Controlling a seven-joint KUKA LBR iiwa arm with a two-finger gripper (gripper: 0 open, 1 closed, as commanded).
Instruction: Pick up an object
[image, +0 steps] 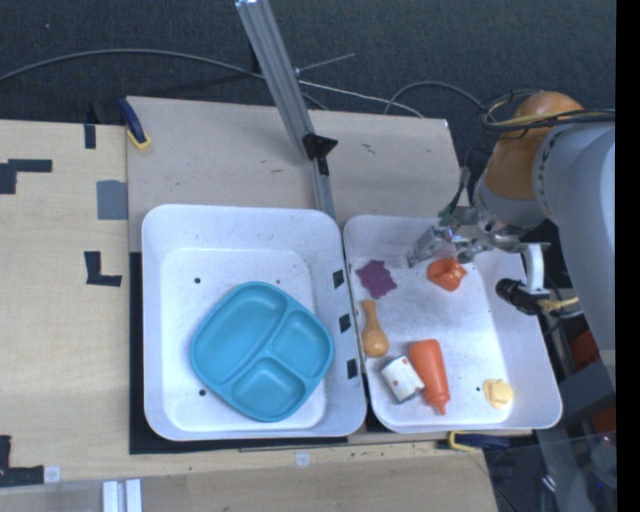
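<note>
Sitting beneath the gripper (447, 250), a small, rounded orange-red object (446, 275).

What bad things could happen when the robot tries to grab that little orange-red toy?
The gripper sits right over the small orange-red toy, near the right bin's far wall. The toy looks small and rounded, so it might squirt out sideways. It is also close to that wall, so a finger might bump the rim. If the toy rolls, it could knock the purple piece nearby.
</note>
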